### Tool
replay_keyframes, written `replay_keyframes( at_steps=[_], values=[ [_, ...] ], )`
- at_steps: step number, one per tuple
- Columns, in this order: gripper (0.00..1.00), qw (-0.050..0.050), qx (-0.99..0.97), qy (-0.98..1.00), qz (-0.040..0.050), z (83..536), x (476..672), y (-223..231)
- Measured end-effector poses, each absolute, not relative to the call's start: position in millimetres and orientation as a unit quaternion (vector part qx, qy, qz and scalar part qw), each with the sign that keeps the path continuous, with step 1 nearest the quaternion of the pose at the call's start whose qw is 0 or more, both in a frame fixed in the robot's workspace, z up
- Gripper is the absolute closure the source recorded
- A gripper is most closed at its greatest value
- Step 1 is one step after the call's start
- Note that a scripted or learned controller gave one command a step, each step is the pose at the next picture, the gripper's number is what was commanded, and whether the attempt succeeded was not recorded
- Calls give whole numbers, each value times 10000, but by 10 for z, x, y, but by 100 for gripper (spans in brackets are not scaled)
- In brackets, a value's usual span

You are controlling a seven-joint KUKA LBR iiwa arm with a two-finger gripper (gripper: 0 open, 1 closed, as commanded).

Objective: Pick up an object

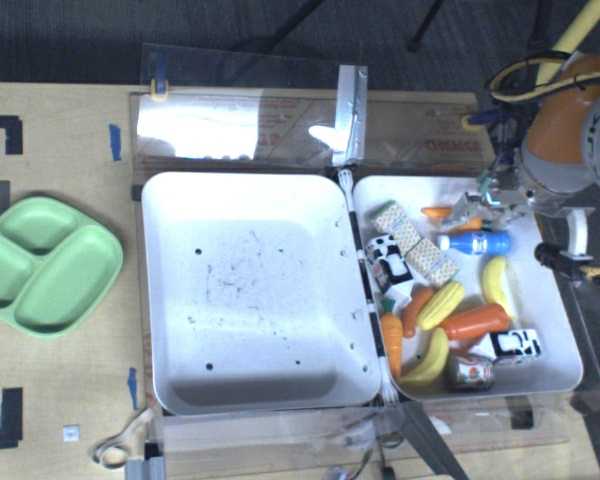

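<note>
Beside pincer (487, 200), crosswise blue bottle (477, 242)

We saw an evenly, fairly brightly lit scene, though the dark floor beyond the counter (60, 388) stayed dim. Strong glare washed out the clear panel (195, 128) behind the left bin (250, 278), whose white floor looked nearly overexposed. Shadows were soft, gathering along that bin's near wall. The picture was mildly soft and grainy throughout; small print on the items in the right bin (565, 363) was unreadable.
</note>
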State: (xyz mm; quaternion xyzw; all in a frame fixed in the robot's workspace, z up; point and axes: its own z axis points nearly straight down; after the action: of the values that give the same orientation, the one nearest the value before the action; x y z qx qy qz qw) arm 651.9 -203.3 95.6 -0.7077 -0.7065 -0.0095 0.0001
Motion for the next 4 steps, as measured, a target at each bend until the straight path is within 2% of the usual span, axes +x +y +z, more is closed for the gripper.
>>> replay_keyframes(
  at_steps=[1,2,3,4],
  values=[
    [100,57,-7065,-7077,-39,1007,6492,-2028],
    [100,-1,-7499,-6616,4,2179,6359,-1764],
    [0,1,-7498,-6616,6,2177,6358,-1763],
    [0,14,-7701,-6379,9,1018,6475,-1844]
  ],
)
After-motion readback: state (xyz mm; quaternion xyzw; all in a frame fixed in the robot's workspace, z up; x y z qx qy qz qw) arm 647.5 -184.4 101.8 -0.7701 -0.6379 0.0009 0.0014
